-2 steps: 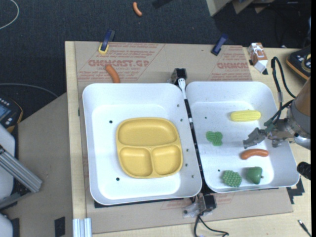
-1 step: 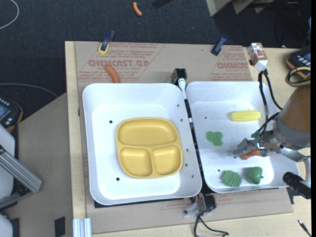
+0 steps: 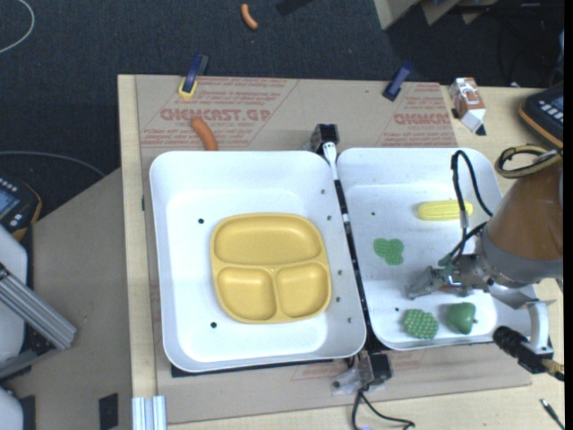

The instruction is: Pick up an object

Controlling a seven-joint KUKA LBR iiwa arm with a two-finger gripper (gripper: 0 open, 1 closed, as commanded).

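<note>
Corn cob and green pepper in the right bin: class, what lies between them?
In the camera view, the pincer and the arm's wrist lie between the corn cob and the green pepper, over bare bin floor.

Single fixed camera, mounted above the bench (image 3: 295, 92), looking down at a slant. The near edge of the bench sits low in frame, dark floor (image 3: 107, 25) beyond the far edge up top. Mid-range: both white bins (left bin (image 3: 179, 267), right bin (image 3: 376, 177)) fit whole. The arm (image 3: 528, 231) enters from the right side.
</note>
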